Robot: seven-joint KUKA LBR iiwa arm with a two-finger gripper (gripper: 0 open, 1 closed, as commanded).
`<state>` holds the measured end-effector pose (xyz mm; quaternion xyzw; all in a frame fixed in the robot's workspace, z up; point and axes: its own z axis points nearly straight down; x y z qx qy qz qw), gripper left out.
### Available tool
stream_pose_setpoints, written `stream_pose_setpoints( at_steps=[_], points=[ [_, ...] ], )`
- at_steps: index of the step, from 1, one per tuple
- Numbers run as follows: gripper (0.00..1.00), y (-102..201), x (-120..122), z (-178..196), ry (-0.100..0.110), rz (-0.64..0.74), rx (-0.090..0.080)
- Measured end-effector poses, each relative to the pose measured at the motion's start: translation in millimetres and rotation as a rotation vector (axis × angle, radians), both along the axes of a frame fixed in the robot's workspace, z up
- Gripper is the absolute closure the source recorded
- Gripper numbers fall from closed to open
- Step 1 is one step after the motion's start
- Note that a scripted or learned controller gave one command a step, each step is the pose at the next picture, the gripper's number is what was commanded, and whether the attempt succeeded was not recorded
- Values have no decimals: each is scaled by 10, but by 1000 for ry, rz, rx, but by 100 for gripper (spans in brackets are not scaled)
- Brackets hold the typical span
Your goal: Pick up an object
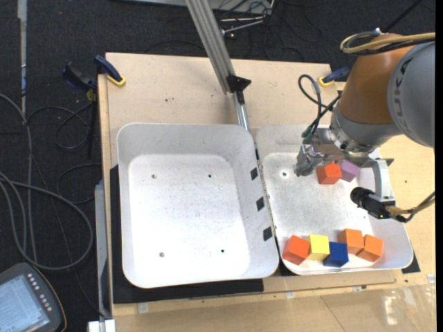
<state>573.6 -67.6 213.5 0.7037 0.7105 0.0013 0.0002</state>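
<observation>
My gripper (305, 164) hangs low over the upper part of the right bin (280, 206), under the grey and orange arm. Just to its right lies an orange-red block (329, 174), close to the gripper's tip, and I cannot tell whether they touch. A pale purple block (350, 170) lies against that block's right side, partly under the wrist. Along the bin's near edge sit an orange block (297, 249), a yellow block (319, 245), a blue block (338, 254) and two more orange blocks (354, 238) (373, 247).
The left bin (131, 206) stands beside the right one, with black clips (261, 203) along the shared rim. A slanted metal pole (211, 37) reaches down to the bins' far edge. Cables (315, 102) loop off the wrist.
</observation>
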Motion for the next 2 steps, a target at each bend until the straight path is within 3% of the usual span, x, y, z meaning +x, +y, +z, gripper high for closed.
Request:
stream_pose_setpoints(
  at_steps=[2],
  points=[
    [100, 1052, 487, 148, -3, -2, 0]
  ],
)
